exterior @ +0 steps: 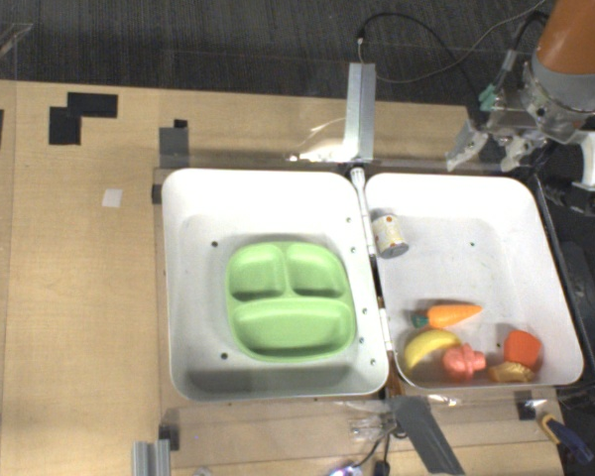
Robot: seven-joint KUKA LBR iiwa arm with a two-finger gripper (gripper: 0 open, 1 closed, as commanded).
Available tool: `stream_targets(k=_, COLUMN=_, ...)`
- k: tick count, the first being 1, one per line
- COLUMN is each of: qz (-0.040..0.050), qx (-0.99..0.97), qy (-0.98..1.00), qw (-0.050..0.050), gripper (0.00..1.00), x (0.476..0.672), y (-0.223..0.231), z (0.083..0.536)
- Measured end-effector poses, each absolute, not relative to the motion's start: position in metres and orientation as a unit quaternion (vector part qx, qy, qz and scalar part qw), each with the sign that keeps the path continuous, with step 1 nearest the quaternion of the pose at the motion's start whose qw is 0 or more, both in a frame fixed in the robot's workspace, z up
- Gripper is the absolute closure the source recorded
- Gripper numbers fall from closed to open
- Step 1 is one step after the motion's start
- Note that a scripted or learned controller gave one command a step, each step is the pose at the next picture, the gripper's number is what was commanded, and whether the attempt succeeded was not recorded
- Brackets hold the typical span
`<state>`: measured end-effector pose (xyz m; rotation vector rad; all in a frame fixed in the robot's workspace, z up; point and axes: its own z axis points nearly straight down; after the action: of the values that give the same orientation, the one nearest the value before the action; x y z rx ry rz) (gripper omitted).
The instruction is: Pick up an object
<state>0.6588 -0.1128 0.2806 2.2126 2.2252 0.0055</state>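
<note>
The right bin [496, 226] holds several toy foods in its near part: an orange carrot [453, 314], a yellow banana [428, 346], a pink piece [463, 362], a red-orange piece [522, 348] and a small brown-yellow piece [511, 372]. A small beige cylinder [388, 234] lies alone near the bin's left wall. My gripper [488, 153] hangs over the far rim of the right bin, well away from all of them. Its fingers are spread open with nothing between them.
The left bin [193, 266] carries a green divided plate [290, 298] in its middle. A metal post [361, 107] rises behind the seam between the bins. Black cables [426, 38] run across the dark area at the back.
</note>
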Motion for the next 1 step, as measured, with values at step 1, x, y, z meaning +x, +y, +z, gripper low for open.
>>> stream_targets(k=1, qz=0.0026, qx=0.705, qy=0.709, qw=0.003, gripper=0.00, x=0.6699, y=-0.1001, z=0.3415)
